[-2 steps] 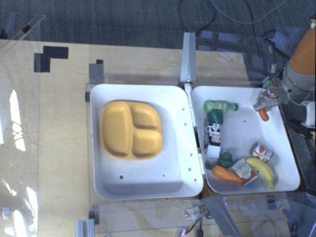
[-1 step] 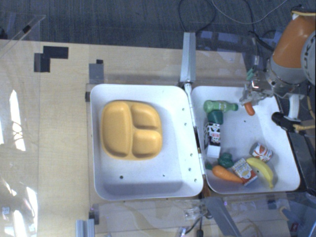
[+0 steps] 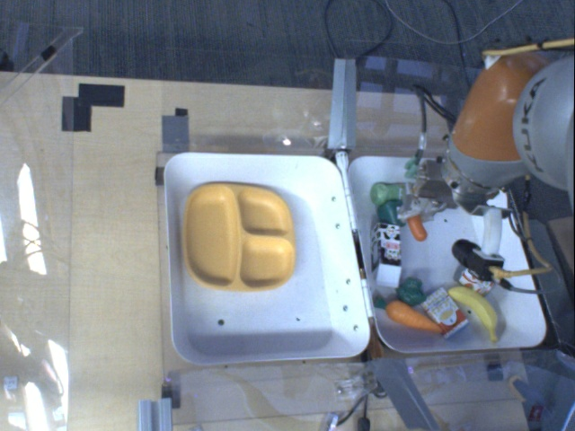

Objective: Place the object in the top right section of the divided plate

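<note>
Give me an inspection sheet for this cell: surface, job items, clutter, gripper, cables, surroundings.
Surface: pale wooden bench bearing a left bin and a right bin, both white.
Job's things: yellow divided plate in the left bin, nothing on it; small orange piece in the right bin, just below the gripper.
Clutter: in the right bin, green piece, cow-patterned carton, dark green piece, carrot, small carton, banana.
Gripper: gripper over the right bin's upper left; hold on anything not confirmed.
Cables: black cables looped on the floor.
Surroundings: dark carpet; black marks on the bench.
</note>
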`<move>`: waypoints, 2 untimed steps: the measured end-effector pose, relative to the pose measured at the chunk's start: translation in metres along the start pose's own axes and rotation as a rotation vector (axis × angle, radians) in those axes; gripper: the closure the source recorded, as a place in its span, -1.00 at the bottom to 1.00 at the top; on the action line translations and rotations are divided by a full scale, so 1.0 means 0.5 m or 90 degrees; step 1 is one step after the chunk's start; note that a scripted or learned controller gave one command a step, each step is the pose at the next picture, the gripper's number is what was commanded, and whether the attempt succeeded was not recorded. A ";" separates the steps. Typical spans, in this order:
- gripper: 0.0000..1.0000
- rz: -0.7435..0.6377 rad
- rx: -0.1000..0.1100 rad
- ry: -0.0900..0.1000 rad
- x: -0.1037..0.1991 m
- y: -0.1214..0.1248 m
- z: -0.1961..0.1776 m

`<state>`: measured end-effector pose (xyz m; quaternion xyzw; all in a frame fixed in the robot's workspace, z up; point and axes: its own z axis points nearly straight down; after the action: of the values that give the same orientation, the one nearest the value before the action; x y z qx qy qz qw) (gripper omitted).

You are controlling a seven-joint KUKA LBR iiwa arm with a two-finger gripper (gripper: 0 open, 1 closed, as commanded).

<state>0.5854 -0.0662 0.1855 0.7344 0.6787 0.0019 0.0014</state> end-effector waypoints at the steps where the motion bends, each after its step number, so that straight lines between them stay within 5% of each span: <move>1: 1.00 -0.055 0.000 -0.001 -0.002 0.045 0.000; 2: 1.00 -0.141 0.000 0.000 0.097 0.070 0.000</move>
<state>0.6241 -0.0208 0.1856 0.6547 0.7559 0.0019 0.0019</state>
